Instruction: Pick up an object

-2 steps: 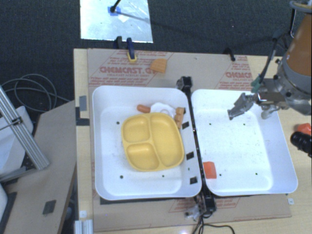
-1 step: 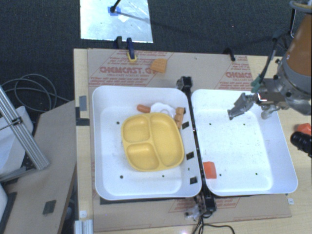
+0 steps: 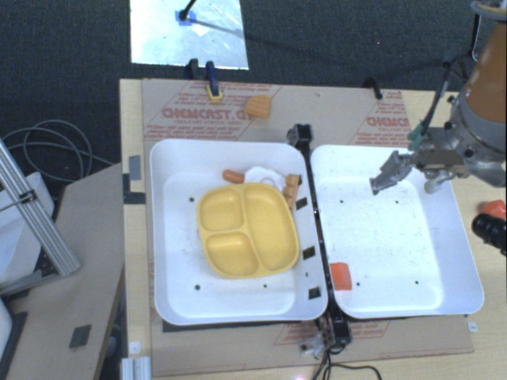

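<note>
One small orange block (image 3: 340, 275), squarish

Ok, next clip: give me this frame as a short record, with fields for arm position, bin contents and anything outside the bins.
end effector: over the right bin, upper part, nothing seen between its fingers
left bin: yellow divided tray, small orange piece, white item, tan block
right bin: orange-red block near its lower left corner
outside bins: tan piece on the board above the left bin
</note>
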Robot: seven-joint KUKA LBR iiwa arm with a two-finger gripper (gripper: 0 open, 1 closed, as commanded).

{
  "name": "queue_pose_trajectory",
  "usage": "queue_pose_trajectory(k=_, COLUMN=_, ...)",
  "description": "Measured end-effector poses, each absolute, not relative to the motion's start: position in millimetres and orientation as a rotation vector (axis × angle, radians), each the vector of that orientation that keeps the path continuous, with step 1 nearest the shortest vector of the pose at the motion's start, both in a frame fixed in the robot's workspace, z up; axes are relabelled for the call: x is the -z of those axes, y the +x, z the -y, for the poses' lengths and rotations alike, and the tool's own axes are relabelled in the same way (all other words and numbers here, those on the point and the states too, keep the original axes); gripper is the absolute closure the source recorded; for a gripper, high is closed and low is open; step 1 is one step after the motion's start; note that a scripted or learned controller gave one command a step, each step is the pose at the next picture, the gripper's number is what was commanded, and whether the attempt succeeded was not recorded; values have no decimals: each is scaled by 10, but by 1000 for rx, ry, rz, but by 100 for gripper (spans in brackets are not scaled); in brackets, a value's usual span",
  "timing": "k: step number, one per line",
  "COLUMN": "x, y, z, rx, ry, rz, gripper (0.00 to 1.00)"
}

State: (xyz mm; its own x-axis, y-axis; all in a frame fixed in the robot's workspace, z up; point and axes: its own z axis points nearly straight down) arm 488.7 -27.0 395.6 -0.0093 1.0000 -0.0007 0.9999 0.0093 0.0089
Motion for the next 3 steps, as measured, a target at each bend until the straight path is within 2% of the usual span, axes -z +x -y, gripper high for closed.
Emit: queue_pose_trajectory(k=3, x=-3956, y=4887, z=270, rx=-9, ry=2206, rz=-2227, gripper=0)
